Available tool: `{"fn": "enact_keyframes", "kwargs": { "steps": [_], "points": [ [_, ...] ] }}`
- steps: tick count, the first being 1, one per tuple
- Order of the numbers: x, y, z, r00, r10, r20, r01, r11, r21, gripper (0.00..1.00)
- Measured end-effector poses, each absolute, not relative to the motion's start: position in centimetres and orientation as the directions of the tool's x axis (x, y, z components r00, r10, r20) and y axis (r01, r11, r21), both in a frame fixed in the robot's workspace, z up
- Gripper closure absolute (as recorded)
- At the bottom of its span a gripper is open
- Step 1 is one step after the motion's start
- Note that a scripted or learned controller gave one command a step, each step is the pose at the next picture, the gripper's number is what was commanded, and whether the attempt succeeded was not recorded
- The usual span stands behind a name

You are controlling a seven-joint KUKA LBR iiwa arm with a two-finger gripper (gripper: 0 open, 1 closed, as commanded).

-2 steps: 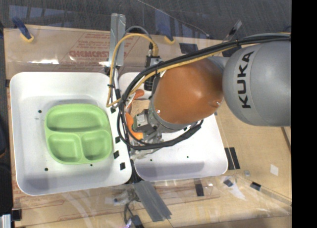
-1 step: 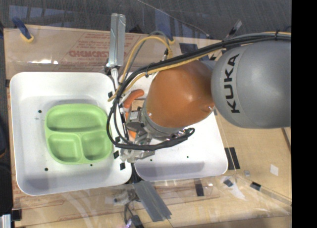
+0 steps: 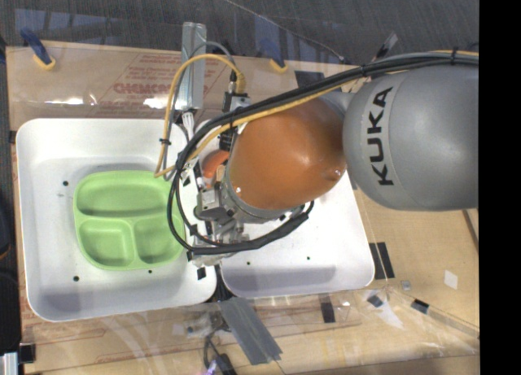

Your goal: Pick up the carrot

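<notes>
Here, seen from above at a slant, two shallow white bins sit side by side on a bench. The left bin (image 3: 41, 202) holds a light green divided tray (image 3: 126, 219) with one long compartment at the top and two smaller ones below it. The right bin (image 3: 342, 235) is largely covered by the robot arm (image 3: 415, 141), which reaches in from the right: a big grey joint lettered KUKA, then a rounded orange band (image 3: 285, 162) above the wrist. Black and yellow cables (image 3: 195, 113) loop around the wrist and over the divide between the bins.

The gripper (image 3: 210, 231) hangs below the orange band, low over the left edge of the right bin, near the wall shared with the left bin. It is hidden behind the wrist hardware and cables, so I cannot tell how far it is open or whether it has hold of anything.

A small patch of orange, likely the carrot (image 3: 212, 166), shows just left of the orange band, near the upper left part of the right bin, partly hidden by cables. It lies just above the gripper; whether the two touch cannot be told.
</notes>
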State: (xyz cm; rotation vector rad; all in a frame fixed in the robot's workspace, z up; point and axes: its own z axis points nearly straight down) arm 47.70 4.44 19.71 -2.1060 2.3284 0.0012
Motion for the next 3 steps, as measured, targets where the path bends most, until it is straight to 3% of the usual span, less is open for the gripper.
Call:
{"fn": "enact_keyframes", "kwargs": {
  "steps": [1,3],
  "points": [
    [52.1,8.4,19.1,0.240,-0.971,-0.003,-0.971,-0.240,0.000,1.00],
    [52.3,8.7,21.1,0.248,-0.969,-0.007,-0.969,-0.248,-0.004,1.00]
  ]
}}
